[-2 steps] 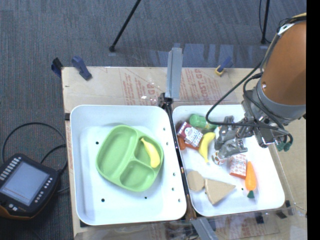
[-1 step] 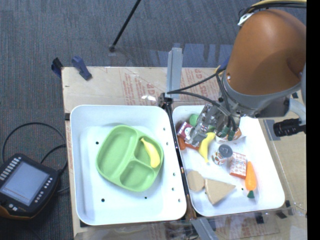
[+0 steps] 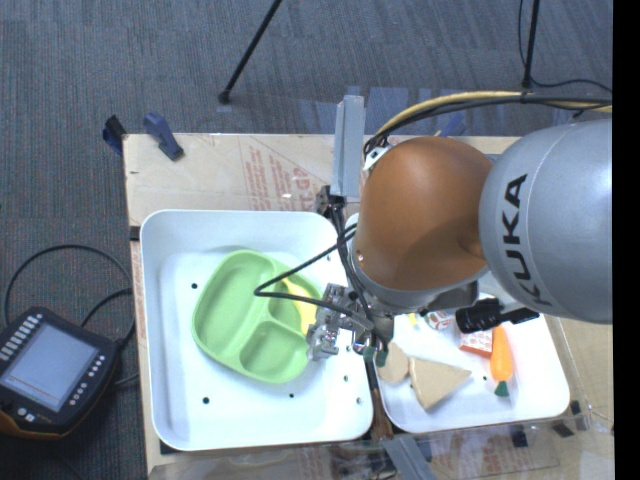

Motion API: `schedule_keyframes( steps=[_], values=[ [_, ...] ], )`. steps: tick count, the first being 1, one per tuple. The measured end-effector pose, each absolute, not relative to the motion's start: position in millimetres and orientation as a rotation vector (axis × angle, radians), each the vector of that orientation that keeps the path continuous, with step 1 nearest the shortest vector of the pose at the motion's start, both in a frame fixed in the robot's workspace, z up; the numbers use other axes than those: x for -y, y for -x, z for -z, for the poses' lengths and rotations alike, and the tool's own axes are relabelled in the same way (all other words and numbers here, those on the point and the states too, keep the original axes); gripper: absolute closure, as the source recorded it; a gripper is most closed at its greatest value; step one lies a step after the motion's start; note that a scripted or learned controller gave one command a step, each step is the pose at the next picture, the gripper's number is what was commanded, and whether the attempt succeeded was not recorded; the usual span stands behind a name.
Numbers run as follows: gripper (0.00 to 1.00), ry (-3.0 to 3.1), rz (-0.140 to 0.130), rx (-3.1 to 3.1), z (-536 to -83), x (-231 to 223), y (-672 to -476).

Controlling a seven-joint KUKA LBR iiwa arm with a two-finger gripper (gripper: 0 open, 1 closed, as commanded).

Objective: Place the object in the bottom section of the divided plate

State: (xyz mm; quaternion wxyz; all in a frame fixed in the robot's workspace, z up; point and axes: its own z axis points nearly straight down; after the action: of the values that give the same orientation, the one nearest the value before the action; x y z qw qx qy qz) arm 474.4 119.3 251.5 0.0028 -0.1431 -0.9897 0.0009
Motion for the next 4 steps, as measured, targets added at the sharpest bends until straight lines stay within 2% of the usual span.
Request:
schedule_keyframes(
  steps=[1,2,3,4],
  values=[
    [1.00,0.054,0.000,3.141,-313.3,-95.3,-476.7],
    [1.00,0.555,0.000,3.091,-308.9,-83.9,-477.9],
    [1.00,0.750,-0.003,3.046,-208.6,-143.7,-474.6],
    [1.00,0.497,0.001,3.103,-335.6,-92.1,-477.2]
  ],
)
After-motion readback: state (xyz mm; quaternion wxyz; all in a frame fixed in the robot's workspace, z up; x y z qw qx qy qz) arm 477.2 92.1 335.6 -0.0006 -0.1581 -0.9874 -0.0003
